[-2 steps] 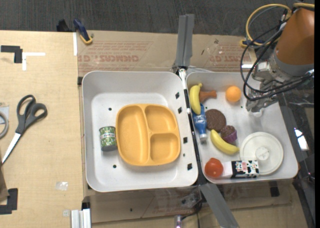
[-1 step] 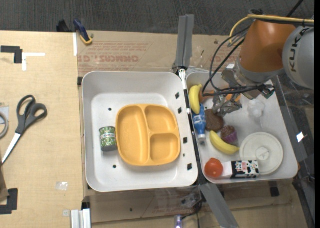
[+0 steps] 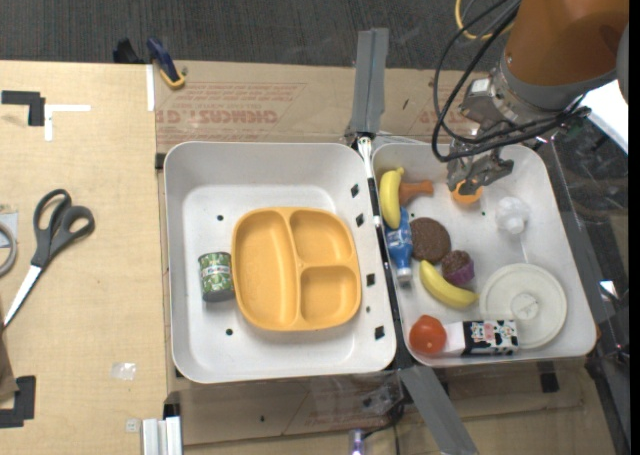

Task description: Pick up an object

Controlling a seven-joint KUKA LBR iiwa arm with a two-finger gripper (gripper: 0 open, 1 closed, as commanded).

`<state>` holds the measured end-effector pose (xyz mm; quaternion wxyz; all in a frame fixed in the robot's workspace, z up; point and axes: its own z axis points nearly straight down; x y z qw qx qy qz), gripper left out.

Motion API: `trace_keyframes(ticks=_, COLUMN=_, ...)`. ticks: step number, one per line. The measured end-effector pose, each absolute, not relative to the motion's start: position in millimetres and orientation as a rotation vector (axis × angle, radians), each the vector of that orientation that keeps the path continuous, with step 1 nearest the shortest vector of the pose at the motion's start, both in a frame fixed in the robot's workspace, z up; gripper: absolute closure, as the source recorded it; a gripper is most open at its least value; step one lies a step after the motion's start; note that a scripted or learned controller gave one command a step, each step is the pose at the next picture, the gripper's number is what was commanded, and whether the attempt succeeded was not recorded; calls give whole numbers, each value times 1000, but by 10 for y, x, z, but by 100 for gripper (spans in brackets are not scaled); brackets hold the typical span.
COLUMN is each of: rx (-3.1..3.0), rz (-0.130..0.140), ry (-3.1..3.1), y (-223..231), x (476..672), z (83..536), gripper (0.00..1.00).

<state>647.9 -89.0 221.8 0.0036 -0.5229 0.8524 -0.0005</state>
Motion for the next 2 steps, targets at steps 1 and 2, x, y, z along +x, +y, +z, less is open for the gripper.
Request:
trace_keyframes(ticks=1, rx=-1214, rz=-3, ry=2889, y=-1540, x=6604, z=3268, gripper=100)
trace_keyframes(ticks=2, rx=-1120, rz=1, ry=2932, y=-1959, x=5935, z=2321, gripper=100)
